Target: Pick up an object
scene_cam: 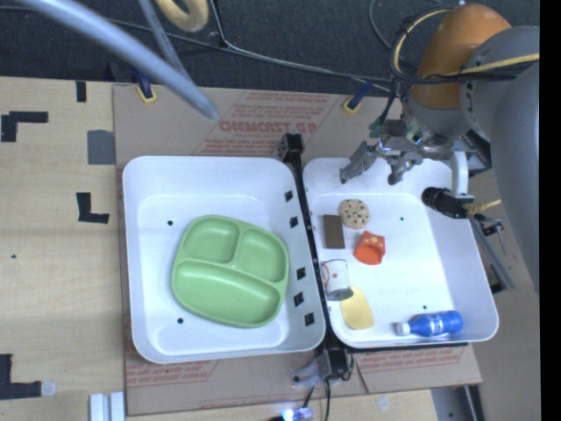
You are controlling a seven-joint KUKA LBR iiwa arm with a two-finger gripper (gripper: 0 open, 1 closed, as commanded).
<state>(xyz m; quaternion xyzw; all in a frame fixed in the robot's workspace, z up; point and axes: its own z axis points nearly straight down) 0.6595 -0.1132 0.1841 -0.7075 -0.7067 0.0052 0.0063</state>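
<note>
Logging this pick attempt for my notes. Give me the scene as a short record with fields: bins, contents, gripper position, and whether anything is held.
left bin: green divided plate
right bin: cookie, brown block, orange-red piece, yellow piece, blue bottle, small white item
gripper: above the right bin's far edge, fingers spread
held: nothing between the fingers
nearest object to gripper: cookie
</note>
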